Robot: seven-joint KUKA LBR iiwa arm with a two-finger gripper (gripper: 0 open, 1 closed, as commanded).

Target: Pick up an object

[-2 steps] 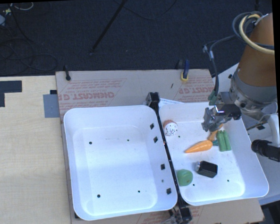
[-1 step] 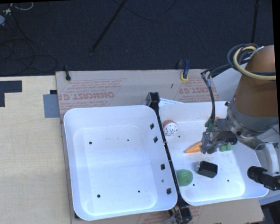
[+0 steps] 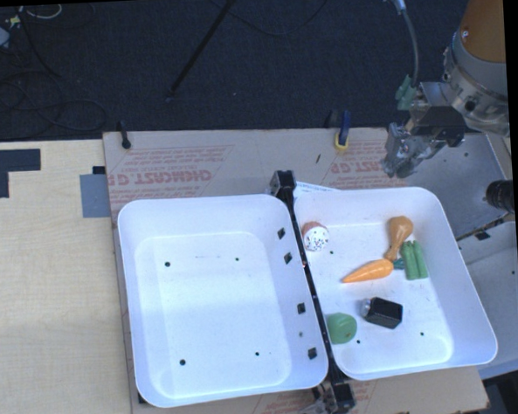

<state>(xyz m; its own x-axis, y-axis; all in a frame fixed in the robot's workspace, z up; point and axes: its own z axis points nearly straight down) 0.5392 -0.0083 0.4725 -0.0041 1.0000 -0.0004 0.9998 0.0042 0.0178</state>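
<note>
Pincer (image 3: pixel 403 160): poised above the right bin (image 3: pixel 459 259)'s far rim; its state could not be told.
Progress: nothing lifted; carrot (image 3: pixel 368 272) lay untouched.

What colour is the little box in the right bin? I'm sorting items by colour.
Black; the box shows clearly in the camera view, near the green ball.

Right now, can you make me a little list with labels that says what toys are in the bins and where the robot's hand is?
right bin: holds all the toys
toys: speckled white ball, orange carrot, tan gourd-shaped toy, green ridged toy, black block, round green toy
touching: carrot's end meets the gourd-shaped toy
gripper: above the bench behind the right bin, holding nothing
left bin: white, beside the right bin
</note>
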